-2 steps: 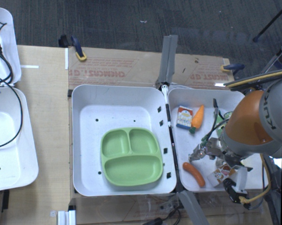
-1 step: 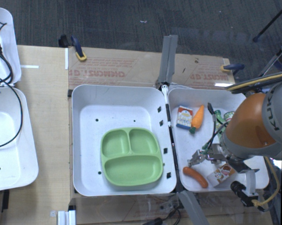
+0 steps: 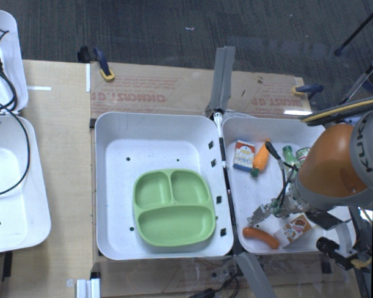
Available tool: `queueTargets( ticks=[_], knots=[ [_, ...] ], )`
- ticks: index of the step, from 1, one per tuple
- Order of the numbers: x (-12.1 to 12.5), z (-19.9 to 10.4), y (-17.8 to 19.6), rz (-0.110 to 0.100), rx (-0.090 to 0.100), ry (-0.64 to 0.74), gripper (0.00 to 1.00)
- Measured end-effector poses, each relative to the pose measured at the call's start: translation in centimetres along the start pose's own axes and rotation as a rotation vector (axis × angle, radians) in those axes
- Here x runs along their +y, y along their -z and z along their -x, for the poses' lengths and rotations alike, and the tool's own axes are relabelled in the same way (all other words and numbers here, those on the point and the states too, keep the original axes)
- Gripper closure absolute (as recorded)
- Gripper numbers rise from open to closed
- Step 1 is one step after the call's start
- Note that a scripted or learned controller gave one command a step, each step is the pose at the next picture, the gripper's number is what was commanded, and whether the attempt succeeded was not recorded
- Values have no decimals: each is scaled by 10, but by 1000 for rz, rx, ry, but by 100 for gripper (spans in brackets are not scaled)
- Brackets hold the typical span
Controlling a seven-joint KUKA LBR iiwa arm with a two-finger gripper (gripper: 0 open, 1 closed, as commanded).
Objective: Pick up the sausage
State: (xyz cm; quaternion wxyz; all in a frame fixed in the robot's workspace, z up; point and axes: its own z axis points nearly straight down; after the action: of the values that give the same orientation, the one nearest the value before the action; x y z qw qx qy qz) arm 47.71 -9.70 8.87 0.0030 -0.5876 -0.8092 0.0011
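**Arm low in the right bin, sausage lying just below its fingers**

The counter (image 3: 60, 80) is pale wood with a sheet of brown cardboard under two shallow white bins set side by side.

The left bin (image 3: 112, 173) holds a green divided plate (image 3: 173, 207) with three compartments, lying toward the near half of the bin.

The right bin (image 3: 246, 196) carries the smaller things, and the arm (image 3: 332, 162) reaches into it from the right, its orange band bulking over the bin's right part.

The gripper (image 3: 265, 213) sits low toward the bin's near half, its metal fingers pointing left and down. They look somewhat spread, with nothing between them, though the parts are small and tangled with cables.

The sausage (image 3: 260, 238) lies on the bin floor near the front wall, just below the fingers and apart from them, running left to right with a slight tilt.

A small printed box (image 3: 297, 229) lies just to the right of the sausage, partly under the wrist.

Toward the far end of the bin lies another small carton (image 3: 243, 156), and a toy carrot (image 3: 260, 160) rests just beside it on the right.
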Motion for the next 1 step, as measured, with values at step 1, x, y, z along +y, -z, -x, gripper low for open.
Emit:
queueTargets(
  ticks=[1],
  knots=[
    [-7,25,6,2,-1,-4,0]
  ],
)
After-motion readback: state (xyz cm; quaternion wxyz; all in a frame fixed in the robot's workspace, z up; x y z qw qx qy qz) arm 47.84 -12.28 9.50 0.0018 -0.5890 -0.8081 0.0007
